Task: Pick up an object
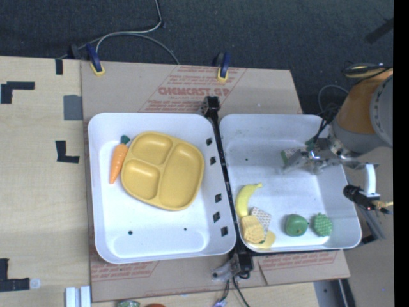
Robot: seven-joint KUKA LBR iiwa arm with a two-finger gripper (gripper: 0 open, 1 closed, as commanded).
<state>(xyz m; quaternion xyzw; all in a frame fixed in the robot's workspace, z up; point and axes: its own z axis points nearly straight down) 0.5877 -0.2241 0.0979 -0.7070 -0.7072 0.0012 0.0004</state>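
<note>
Over right bin (332, 235), gripper (295, 160) low, state unclear; banana (246, 197), green ball (295, 225) nearby

You see two white bins (102, 190). In the left one lies a yellow tray (163, 169) and an orange carrot (117, 162) with a green top. The right one has a yellow banana (245, 197), a green ball (295, 225) and a green knobbly piece (321, 224).

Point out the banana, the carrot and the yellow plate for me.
banana (245, 197), camera view, middle of its curved body in the right bin.
carrot (117, 162), camera view, middle of its orange body.
yellow plate (163, 170), camera view, ridge between its compartments.
</note>
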